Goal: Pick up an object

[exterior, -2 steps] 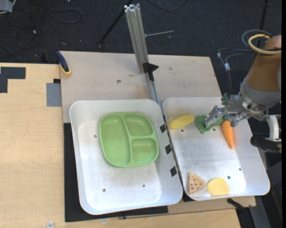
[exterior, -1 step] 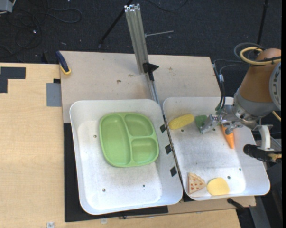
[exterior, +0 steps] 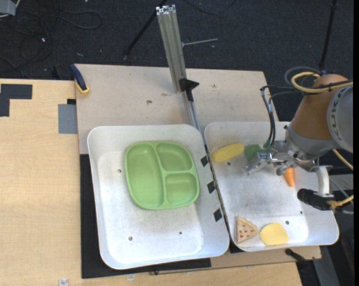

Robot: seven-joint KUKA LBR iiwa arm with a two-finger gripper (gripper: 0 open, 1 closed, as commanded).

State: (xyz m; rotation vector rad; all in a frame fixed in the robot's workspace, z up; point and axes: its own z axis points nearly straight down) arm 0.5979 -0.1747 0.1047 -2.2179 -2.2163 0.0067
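pizza slice near front rim; yellow corn just left of gripper, grip state unclear.

Pale bench bearing two white bins, left and right, side by side.

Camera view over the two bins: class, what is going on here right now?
A grey and orange arm reaches in from the right, its gripper low over the right bin, close to a yellow corn-like piece and a green item. A pizza slice, a yellow round piece and a small orange piece lie there too. The left bin holds a green divided plate. Nothing looks lifted yet.
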